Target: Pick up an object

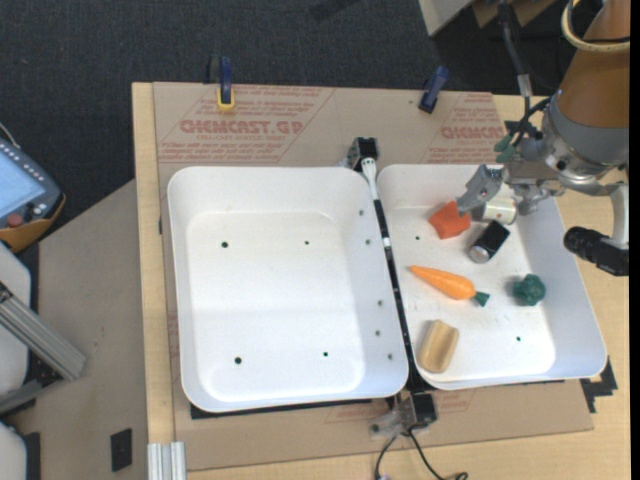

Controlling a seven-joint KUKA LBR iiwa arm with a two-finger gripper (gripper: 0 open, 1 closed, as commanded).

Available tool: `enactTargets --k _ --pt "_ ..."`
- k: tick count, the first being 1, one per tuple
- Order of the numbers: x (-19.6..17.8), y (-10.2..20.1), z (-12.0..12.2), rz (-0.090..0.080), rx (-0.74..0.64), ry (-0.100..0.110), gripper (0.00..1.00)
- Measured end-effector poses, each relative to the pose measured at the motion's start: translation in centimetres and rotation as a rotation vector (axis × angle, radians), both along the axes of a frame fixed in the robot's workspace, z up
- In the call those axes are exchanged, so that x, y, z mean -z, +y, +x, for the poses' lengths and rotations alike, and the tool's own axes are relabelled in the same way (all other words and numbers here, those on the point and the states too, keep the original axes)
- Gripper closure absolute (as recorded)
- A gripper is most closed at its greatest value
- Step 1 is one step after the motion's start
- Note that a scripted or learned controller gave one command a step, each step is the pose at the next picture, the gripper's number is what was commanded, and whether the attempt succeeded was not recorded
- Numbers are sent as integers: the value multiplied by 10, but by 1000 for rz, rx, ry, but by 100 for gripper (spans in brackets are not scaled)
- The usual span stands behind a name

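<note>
Smooth, faintly glossy white bins (200,298), probably plastic; matt brown board (160,128).

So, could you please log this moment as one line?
hand: over right bin, by red block | holding: nothing seen | carrot: untouched

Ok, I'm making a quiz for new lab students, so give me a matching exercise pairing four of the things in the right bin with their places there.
Things:
1. orange carrot-shaped toy
2. red-orange block
3. dark green lumpy ball
4. tan wooden cylinder

Places:
A. near the bin's front edge, closest to the camera
B. toward the bin's right side, right of the carrot's green tip
C. mid-bin, lying slantwise
D. toward the back, just left of the gripper

Pairs: 1-C, 2-D, 3-B, 4-A
</note>
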State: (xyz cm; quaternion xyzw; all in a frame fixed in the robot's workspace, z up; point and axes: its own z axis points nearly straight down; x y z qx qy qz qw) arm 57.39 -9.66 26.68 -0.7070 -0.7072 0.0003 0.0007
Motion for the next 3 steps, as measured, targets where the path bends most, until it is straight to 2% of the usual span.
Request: enactTargets --k 1,2,3 --pt "-11 0 1 -1 -1 -3 100" --pt "4 63 -83 3 -4 8 100" --pt "-222 90 -68 0 -4 -24 100"
